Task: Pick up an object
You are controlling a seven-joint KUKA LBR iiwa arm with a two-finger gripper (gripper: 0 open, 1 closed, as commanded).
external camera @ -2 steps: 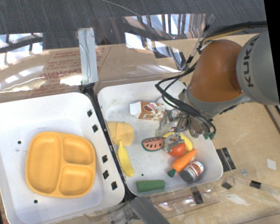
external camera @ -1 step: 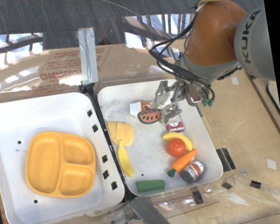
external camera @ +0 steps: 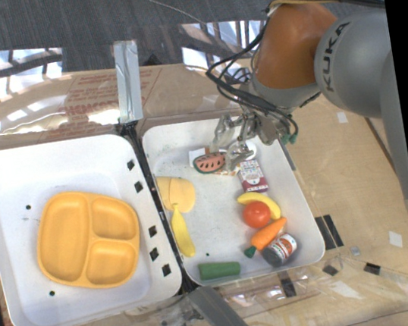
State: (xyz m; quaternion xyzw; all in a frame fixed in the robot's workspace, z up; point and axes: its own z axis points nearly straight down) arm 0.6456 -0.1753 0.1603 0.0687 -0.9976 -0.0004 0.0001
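Two shallow white plastic bins sit side by side on the worktop: the left bin (external camera: 3,228) carries a yellow compartment tray (external camera: 87,237), and the right bin (external camera: 223,236) holds the loose toy pieces. The grey arm with the orange band (external camera: 290,49) reaches in from three o'clock, and its metal two-finger gripper (external camera: 233,140) hangs low over the right bin's twelve o'clock end.

The step in hand looks like the approach to a grasp. Directly below and touching or nearly touching the gripper lies a small watermelon slice with red flesh and a green rind (external camera: 208,162), at about eight o'clock from the tips; a small red and white carton (external camera: 253,176) lies just beside, at five o'clock. Whether the gripper stands open or closed cannot be told from the tangle of metal and cable, and nothing is visibly held.

Further toward six o'clock lie a red tomato (external camera: 256,215) with a yellow banana (external camera: 264,201), an orange carrot (external camera: 268,236), a small can (external camera: 281,249) and a green block (external camera: 219,270).

The next move probably calls for settling on one target, lowering squarely astride it, then closing and lifting.
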